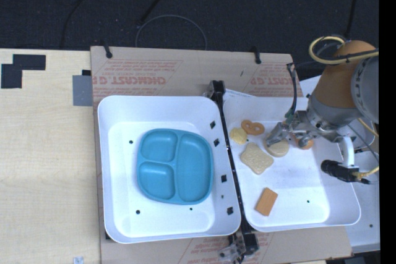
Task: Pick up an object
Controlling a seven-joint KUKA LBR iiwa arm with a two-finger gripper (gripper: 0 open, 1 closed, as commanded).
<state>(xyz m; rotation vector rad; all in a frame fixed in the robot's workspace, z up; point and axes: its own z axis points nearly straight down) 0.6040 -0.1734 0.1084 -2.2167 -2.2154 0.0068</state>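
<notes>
The right bin (334, 210) holds several toy foods: a brown pretzel (252, 127), a small yellow piece (239, 135), a pale slice of bread (256, 158), an orange block (266, 201) and a beige oval piece (279, 149). My gripper (281, 135) reaches in from the right and sits low in this bin, just above the beige oval piece and touching or nearly touching it. A small orange-red item (305, 144) lies partly hidden under the wrist.
The left bin (117, 133) holds a blue divided plate (174, 165). A black clamp bar (226, 151) runs between the two bins. The arm's grey body with its orange band (340, 83) hangs over the right bin's far right side. Cables (346, 171) trail near that edge.
</notes>
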